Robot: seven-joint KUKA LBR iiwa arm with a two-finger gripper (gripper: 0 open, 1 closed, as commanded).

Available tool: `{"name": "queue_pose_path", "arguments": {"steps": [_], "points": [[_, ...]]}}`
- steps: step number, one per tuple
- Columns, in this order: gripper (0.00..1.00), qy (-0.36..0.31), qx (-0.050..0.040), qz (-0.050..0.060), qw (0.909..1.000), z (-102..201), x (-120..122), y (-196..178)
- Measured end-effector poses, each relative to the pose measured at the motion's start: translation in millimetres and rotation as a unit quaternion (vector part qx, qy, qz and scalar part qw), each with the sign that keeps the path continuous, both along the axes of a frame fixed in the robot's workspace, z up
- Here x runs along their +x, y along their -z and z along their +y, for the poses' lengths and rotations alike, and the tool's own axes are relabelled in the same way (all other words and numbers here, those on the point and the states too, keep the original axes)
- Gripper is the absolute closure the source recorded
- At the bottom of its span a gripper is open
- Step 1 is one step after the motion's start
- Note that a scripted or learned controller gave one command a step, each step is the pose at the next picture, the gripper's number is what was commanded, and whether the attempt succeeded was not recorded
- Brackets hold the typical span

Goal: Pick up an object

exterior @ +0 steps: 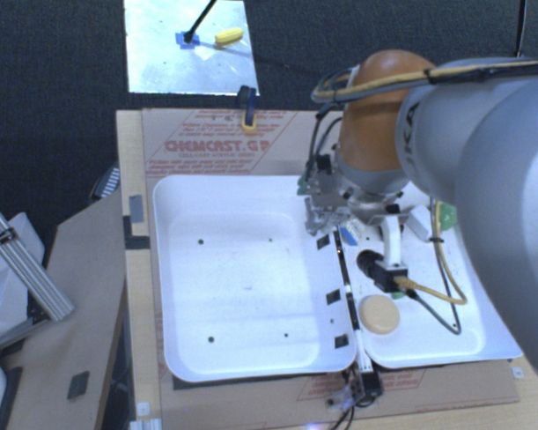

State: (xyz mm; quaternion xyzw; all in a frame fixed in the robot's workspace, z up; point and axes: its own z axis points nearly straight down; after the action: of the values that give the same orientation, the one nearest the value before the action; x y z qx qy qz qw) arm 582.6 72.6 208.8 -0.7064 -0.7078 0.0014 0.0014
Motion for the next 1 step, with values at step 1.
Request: {"name": "queue_pose_path", "arguments": {"steps": [1], "points": [[1.00,-0.005,0.0034,-0.013,0.9999,70.8,43.1,-176.2]]}}
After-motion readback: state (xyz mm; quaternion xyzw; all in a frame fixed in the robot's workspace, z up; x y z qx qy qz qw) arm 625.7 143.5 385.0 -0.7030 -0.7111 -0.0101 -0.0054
